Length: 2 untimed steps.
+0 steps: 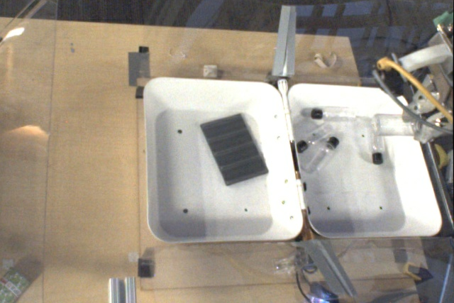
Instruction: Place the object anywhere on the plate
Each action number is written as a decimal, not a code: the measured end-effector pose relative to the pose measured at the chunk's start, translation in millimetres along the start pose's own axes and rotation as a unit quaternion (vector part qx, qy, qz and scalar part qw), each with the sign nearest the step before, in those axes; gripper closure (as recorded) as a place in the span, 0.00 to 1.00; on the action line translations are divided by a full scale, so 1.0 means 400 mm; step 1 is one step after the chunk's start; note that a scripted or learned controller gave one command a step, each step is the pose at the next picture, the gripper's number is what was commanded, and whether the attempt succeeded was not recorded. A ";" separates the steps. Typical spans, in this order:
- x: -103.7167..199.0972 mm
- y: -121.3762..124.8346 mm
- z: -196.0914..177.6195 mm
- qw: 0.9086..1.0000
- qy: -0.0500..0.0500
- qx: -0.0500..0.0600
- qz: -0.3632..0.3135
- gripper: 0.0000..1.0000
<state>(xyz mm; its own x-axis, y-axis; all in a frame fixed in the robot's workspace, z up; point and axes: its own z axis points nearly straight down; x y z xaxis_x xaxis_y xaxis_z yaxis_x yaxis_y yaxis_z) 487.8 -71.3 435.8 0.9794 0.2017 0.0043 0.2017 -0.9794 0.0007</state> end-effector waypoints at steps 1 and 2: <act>0.025 -0.129 0.311 0.999 -0.002 0.001 -0.044 1.00; 0.088 -0.060 0.337 1.000 -0.002 0.000 -0.002 1.00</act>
<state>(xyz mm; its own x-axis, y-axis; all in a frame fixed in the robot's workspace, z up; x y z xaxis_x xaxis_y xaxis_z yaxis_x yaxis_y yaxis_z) 518.0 -40.6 301.1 0.9787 0.2051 0.0006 0.2051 -0.9787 0.0002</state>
